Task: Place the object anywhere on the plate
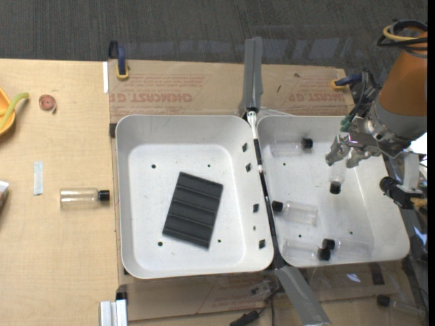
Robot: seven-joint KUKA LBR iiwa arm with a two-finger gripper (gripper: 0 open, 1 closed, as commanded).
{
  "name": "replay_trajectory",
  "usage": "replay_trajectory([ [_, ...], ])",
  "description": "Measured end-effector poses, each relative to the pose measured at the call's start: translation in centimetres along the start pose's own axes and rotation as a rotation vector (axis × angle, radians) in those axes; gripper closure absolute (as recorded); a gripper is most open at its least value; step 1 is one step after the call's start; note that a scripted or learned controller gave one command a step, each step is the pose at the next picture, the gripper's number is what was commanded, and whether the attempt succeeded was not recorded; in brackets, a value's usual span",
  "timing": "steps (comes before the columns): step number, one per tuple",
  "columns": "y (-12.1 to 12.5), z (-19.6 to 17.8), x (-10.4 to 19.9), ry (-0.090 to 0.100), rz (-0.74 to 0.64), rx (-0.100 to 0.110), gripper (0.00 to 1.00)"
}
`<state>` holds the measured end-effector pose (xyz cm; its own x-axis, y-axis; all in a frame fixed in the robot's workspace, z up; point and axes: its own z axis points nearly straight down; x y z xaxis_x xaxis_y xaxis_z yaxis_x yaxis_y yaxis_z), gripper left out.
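two shallow white bins side by side on a cardboard-covered bench, split by a central divider rail (253,80). taking the dark ribbed plate (194,210) as landmark: flat in the left bin (129,182), tilted, slightly below that bin's middle, bare white floor all round it and no edge touching a wall. to the plate's right, past the rail, the right bin (380,250) with four clear black-capped vials: one upright (335,184) just beneath the gripper (345,156), fingers parted over it with nothing between them; one lying (293,211) near the bin's left wall, closest to the plate; one (324,250) at the bin's lower edge; one (304,142) up near the top edge. grey arm with orange band (406,80) entering from the far right, above the right bin's upper right corner. well left of the plate, outside both bins on the wooden table, another vial (84,195) lying flat, a small strip (38,178), a reddish disc (46,102) and a yellow item (7,111) at the table's left edge.
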<state>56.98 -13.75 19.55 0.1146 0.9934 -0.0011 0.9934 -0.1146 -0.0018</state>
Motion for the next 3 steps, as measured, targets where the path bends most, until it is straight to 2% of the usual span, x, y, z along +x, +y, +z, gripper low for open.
replay_trajectory([
  [1, 2.9, -22.2, -4.6, -0.001, -0.035, 0.000, 1.00],
  [2, -3.3, -13.5, 2.5, 0.000, -0.170, 0.003, 1.00],
  [3, -0.4, -11.9, 15.8, -0.001, -0.193, 0.002, 1.00],
])
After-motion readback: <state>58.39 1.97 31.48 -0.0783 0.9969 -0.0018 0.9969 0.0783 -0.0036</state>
